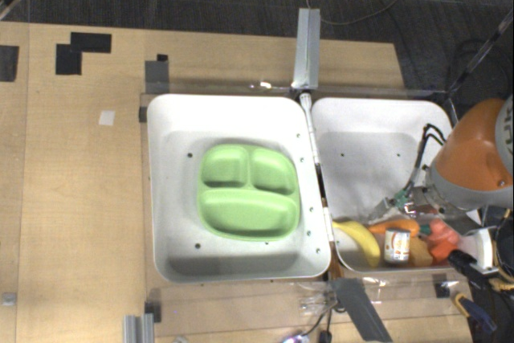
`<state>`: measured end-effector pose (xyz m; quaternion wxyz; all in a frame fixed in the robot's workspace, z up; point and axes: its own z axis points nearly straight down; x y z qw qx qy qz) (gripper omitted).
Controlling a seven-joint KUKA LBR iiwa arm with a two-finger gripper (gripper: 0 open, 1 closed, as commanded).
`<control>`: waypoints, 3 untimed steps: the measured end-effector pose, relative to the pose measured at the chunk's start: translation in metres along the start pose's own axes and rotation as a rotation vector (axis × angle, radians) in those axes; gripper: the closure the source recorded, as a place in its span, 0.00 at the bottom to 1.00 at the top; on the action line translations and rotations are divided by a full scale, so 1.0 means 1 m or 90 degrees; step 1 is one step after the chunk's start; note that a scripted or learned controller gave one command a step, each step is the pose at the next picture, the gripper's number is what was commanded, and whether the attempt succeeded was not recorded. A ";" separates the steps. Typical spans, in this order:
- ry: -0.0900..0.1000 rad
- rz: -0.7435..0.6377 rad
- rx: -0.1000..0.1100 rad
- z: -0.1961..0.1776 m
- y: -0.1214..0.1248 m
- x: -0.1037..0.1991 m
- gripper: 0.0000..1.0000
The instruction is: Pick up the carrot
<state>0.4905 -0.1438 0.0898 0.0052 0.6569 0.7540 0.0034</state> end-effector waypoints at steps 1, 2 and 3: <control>-0.004 -0.212 -0.005 -0.001 0.003 0.002 0.00; -0.004 -0.558 -0.005 -0.001 0.001 -0.011 0.00; -0.004 -0.556 -0.008 -0.013 0.004 -0.010 1.00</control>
